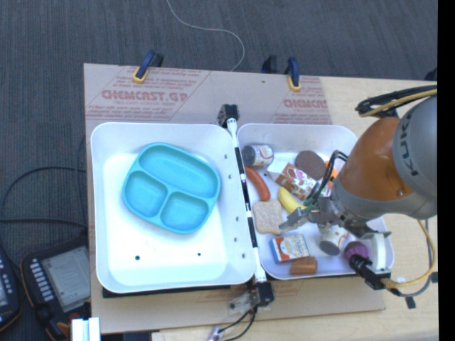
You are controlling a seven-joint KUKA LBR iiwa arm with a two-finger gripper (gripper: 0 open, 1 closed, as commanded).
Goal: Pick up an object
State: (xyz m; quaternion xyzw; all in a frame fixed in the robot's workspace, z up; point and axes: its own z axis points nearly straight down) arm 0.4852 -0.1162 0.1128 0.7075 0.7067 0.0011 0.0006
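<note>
Camera view has the right bin (250, 212) crowded with toy food: a slice of bread (268, 217) by the inner wall, a banana (287, 199) just beside it, a red sausage (257, 182) above, a small can (259, 154), a brown cookie (308, 161), a red-and-white carton (292, 247) and a brown block (303, 265) near the front rim. Over the banana and bread hangs the gripper (302, 215) — whether its jaws are open or closed cannot be told, and nothing is seen between them. Left bin (106, 190) bears a blue divided plate (171, 187), well apart from the arm (387, 172).
</note>
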